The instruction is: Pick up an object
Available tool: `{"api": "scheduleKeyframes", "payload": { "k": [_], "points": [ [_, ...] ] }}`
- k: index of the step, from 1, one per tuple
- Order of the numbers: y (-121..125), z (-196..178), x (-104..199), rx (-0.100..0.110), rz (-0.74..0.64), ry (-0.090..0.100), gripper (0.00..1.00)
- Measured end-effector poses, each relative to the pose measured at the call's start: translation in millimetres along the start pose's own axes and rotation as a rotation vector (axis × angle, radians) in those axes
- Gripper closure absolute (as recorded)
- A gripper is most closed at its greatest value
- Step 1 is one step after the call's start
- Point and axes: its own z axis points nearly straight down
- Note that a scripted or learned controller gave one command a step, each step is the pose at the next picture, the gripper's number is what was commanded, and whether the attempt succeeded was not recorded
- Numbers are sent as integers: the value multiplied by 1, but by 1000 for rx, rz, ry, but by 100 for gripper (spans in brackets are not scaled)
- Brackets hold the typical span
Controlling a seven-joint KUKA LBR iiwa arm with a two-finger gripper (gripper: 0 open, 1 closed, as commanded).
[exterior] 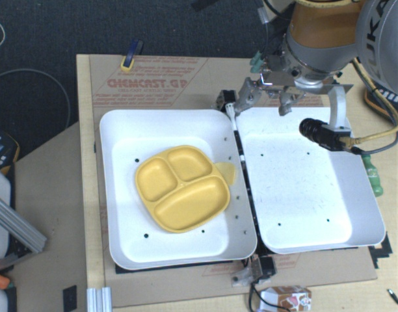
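A yellow divided plate [183, 187] lies in the left bin [118, 142], turned at an angle, with three compartments facing up. A small pale yellow piece [227, 172] pokes out from under its right edge. My gripper [267, 99] hangs over the far left corner of the right bin [303, 200], near the divider between the bins. It is open, its fingers [248, 96] spread apart with nothing between them. The plate sits well to the gripper's lower left.
A black cylinder [321, 134] with a cable hangs from the wrist over the right bin's far side. A blue and yellow clip [129, 56] lies on the cardboard [166, 80] behind the bins. A green object [373, 178] sits by the right bin's right rim.
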Motion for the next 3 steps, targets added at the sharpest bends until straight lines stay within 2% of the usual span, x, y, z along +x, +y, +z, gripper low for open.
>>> {"api": "scheduleKeyframes", "payload": {
  "k": [1, 2, 3],
  "points": [
    [-86, -139, 48, -15, -4, 5, 0],
    [-111, -101, 81, 8, 0, -2, 0],
    [-109, -113, 79, 0, 3, -2, 100]
  ]
}}
